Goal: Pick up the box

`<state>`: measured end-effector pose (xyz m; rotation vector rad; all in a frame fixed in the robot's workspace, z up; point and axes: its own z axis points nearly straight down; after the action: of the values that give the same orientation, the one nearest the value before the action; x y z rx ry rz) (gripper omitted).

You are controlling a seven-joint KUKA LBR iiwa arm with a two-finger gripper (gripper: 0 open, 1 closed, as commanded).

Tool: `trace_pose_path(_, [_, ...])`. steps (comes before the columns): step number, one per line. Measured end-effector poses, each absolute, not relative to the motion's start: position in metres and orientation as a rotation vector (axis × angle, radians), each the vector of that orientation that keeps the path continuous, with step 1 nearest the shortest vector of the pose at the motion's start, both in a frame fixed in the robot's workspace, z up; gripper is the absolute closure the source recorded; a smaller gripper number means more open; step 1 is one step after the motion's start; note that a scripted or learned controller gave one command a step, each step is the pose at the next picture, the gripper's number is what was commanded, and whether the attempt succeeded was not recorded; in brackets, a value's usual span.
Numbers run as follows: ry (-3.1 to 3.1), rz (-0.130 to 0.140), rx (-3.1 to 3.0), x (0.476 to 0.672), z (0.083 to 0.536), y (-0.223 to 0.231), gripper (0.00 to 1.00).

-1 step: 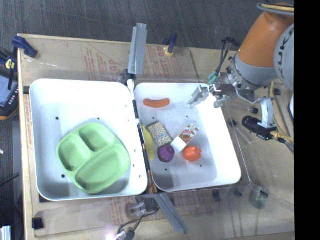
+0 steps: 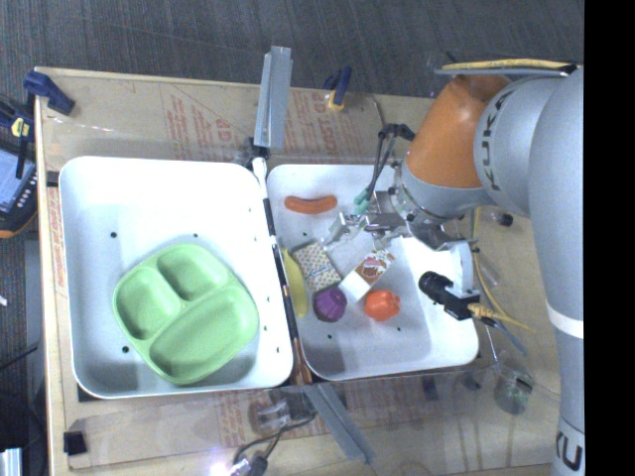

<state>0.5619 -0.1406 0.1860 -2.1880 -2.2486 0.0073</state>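
Note:
A small box [image 2: 374,266] with red and white print lies tilted in the middle of the right bin [image 2: 446,350]. Beside it on the left is a second small carton [image 2: 312,261] with a speckled pattern. My gripper [image 2: 349,228] hangs low over the right bin, just above and to the left of the printed box and close to the speckled carton. The view does not let me make out anything held in it.
The right bin also holds a red sausage [image 2: 311,204] at the back, a purple fruit [image 2: 330,303], a red tomato [image 2: 381,304], a white block [image 2: 354,286] and a yellow banana [image 2: 295,278] along its left wall. A green divided plate [image 2: 186,310] lies in the left bin [image 2: 89,196].

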Motion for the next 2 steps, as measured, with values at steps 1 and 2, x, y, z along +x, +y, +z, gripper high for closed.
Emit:
trace_pose_path(1, [-2.43,-0.007,-2.02,0.5683,0.1008,-0.1222,0.0])
trace_pose_path(2, [-2.436,-0.001,-2.006,0.5674,0.1087,-0.1216,1.0])
